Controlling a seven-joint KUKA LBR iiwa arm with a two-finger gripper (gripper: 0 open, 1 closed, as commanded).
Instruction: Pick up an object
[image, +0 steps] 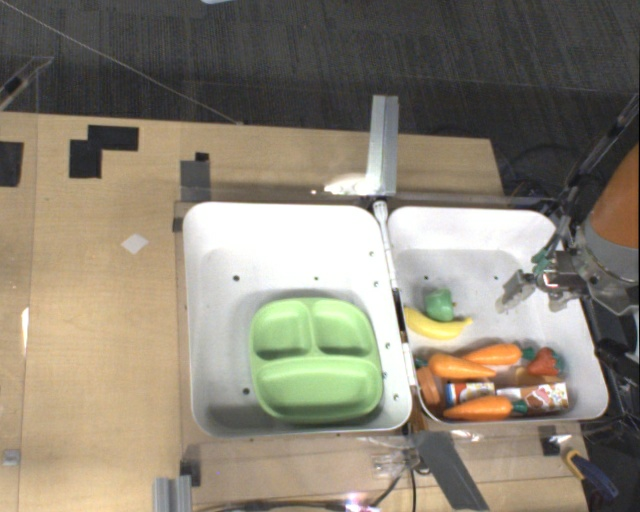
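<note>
Banana (437, 325) lies crosswise in the right bin, toward its left wall from the end effector (518, 290), whose opening cannot be told.

A wooden bench (90, 330) bears two shallow white bins side by side, the left bin (205, 300) and the right bin (470, 235), touching along a shared edge. A grey metal post (384, 145) stands behind their junction. Black patches (100, 148) mark the bench's far left.
</note>
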